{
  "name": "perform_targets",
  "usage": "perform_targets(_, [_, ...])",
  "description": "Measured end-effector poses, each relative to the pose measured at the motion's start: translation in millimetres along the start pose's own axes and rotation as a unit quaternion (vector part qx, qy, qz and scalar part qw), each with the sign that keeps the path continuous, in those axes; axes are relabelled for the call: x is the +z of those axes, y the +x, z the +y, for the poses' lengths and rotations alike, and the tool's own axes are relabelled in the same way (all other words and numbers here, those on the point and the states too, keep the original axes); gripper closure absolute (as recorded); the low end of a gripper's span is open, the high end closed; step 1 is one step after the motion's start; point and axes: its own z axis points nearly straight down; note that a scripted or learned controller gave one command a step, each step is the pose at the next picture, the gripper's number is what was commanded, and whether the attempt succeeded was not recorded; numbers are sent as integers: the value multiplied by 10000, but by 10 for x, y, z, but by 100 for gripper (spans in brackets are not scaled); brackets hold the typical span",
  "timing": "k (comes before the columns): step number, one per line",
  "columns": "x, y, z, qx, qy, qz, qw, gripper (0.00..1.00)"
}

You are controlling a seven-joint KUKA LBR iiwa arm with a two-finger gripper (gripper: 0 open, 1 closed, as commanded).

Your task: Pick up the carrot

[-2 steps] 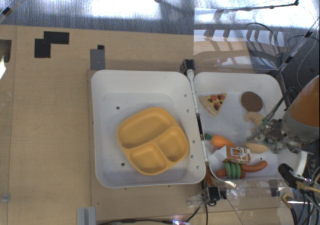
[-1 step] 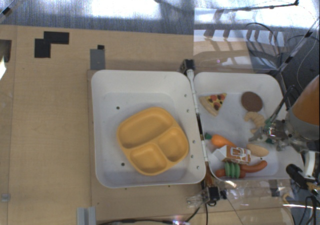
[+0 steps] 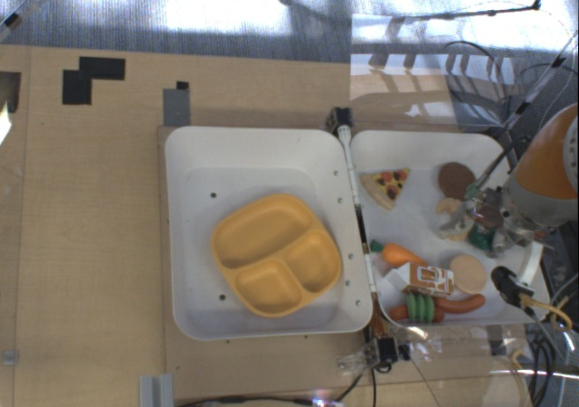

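Our tool (image 3: 475,220) hangs over the right bin (image 3: 425,147) near its right wall, and we cannot tell how far open it is or whether it has hold of anything. The carrot (image 3: 401,256) lies well to its left, just beside the divider between the 2 bins, so we judge a good pick needs a leftward shift and a grasp across its narrow width. Room is tight: an orange carton (image 3: 431,279) and a sausage (image 3: 460,304) crowd it.

Arm (image 3: 552,170) is cut off by the right edge. Gripper (image 3: 478,220) detail is too cluttered to resolve. Carrot (image 3: 403,256) is partly covered by a small carton (image 3: 431,279); carton print is illegible
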Motion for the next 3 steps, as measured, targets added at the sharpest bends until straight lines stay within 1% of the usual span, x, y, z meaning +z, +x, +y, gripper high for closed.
perform_targets(1, [-128, 23, 34, -60, -64, -3, 10000, 100])
perform_targets(2, [-20, 135, -409, 32, -104, -53, 9999, 100])
perform_targets(3, [-13, 127, -413, 34, -95, -58, 9999, 0])
